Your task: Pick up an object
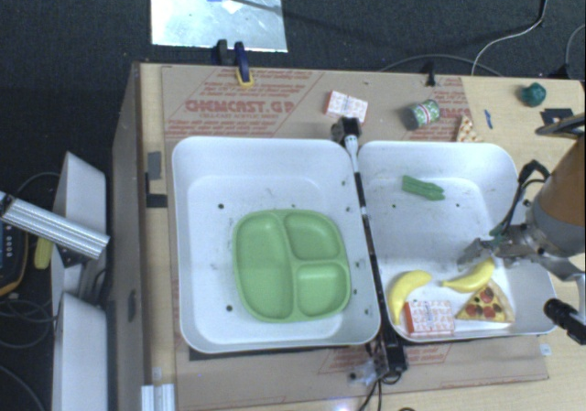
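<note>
Banana piece (471, 277) touching fingers (482, 251), right bin (439, 171); opening unclear.

Two shallow white bins side by side on a brown bench, arm reaching in from the right.

The landmark is the right white bin (439, 171). The grey arm's gripper (483, 254) sits low over its right side, touching a yellow banana piece (471, 277). Along its near edge lie a second curved yellow banana (406, 288), a red-and-white carton (428, 316) and a toy pizza slice (486, 307). A green pod-shaped toy (422, 187) lies near its far wall. The left white bin (206, 180) holds a green divided plate (292, 264).
</note>
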{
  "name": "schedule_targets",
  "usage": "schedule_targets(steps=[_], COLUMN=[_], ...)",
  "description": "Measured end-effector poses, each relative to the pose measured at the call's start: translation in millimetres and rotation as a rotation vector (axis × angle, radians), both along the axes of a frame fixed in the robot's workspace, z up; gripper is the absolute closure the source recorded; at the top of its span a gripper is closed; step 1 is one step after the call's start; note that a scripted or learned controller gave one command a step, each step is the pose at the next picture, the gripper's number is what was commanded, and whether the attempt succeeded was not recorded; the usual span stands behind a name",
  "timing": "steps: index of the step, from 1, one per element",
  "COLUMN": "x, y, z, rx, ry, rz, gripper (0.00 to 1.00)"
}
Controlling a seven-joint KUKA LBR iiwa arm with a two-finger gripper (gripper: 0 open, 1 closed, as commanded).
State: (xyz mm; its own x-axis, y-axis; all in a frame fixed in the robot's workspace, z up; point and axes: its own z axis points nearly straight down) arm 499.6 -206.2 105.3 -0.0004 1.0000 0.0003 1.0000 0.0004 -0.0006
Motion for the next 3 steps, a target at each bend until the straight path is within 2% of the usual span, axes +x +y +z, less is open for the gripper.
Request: schedule_targets(steps=[1,2,3], x=[-8,-12,7], y=[24,-1,1], z=[-12,113,-12], rx=[0.0,-0.003,0.001], ry=[-0.001,-0.007,0.002], rz=[0.002,0.001,0.0], gripper=[0.0,0.0,0.0])
